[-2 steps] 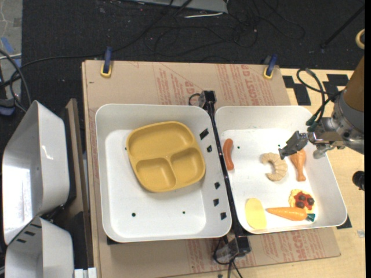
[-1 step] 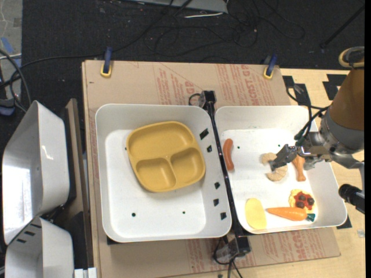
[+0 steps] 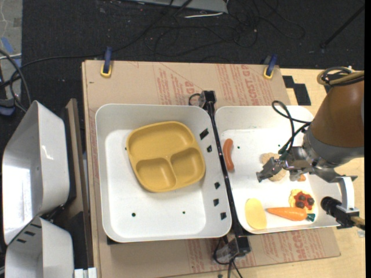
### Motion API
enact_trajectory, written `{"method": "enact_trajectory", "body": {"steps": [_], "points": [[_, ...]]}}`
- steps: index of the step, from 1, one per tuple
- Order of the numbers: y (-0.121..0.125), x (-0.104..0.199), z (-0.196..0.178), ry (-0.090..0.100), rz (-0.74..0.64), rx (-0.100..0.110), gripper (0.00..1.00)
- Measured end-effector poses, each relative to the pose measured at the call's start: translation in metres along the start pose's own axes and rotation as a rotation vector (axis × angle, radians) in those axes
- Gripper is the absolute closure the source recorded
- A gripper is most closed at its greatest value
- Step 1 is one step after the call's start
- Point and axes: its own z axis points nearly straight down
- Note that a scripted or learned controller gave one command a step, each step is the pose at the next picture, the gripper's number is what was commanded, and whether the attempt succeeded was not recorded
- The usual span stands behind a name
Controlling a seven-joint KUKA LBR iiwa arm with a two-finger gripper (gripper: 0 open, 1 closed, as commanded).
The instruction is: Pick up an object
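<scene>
The right bin [image 3: 249, 120] holds several toy foods. A red sausage [image 3: 229, 154] lies near its left wall. A pale yellow oval slice [image 3: 255, 213] rests at the front, with an orange carrot [image 3: 287, 214] beside it and a small yellow piece with red berries [image 3: 302, 199] behind the carrot. A tan lump [image 3: 270, 158] lies mid-bin, partly hidden by my gripper [image 3: 270, 171], which hangs low over the bin just beside and over that lump. I cannot make out anything held.
The left bin [image 3: 110, 155] contains a yellow three-compartment plate [image 3: 165, 155]. A black divider strip [image 3: 219, 161] runs between the bins. Cables and clamps lie on the cardboard bench behind. White containers stand at the far left.
</scene>
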Motion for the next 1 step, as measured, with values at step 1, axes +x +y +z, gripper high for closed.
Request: {"method": "enact_trajectory", "body": {"steps": [1], "points": [[0.0064,-0.0019,0.0464,-0.001,0.001,-0.001,0.0]]}}
